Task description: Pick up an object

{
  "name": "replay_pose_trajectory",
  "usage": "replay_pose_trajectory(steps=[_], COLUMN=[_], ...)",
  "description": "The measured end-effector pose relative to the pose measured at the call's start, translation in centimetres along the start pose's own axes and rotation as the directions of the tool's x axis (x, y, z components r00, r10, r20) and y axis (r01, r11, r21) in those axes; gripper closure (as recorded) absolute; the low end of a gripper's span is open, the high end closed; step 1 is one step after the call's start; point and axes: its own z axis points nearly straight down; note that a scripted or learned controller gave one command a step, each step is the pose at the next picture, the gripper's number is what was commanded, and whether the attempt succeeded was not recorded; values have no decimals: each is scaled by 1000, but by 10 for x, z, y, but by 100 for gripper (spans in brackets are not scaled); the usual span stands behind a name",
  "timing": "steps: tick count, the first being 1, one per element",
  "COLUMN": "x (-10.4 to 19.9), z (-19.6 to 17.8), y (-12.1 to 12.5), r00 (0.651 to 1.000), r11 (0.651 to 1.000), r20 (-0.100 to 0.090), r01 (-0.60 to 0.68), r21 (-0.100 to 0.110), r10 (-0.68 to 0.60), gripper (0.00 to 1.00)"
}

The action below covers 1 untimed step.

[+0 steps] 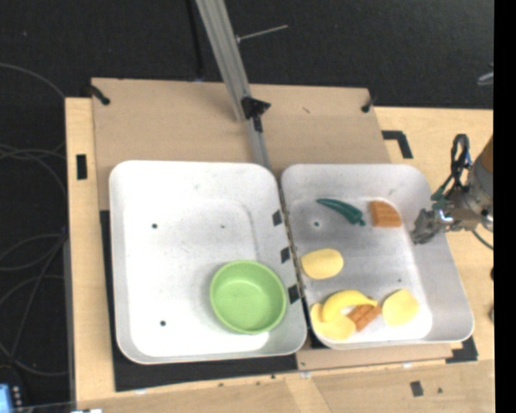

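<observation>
The right bin (pixel 430 256) holds a dark green curved piece (pixel 340 210), an orange block (pixel 383 214), a yellow lump (pixel 322 263), and at its front a cluster of yellow pieces (pixel 344 311) with a small orange stick (pixel 363 317) and another yellow piece (pixel 401 307). A green bowl (pixel 248 296) rests in the left bin (pixel 155 231), near its front right. My gripper (pixel 428 224) hangs at the right bin's right rim, just right of the orange block, with nothing seen between its fingers.
A grey metal rod (pixel 228 54) slants from the top of the view down to the gap between the bins. The bins sit on a brown board (pixel 198 119) on the wooden bench; cables lie on the dark floor at left.
</observation>
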Motion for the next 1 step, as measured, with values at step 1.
replay_pose_trajectory(steps=[1], x=[-1], z=[-33], y=[2], r00=[1000], r11=[1000], r20=[-1], r01=[1], r21=[2], r10=[-1], gripper=[100])
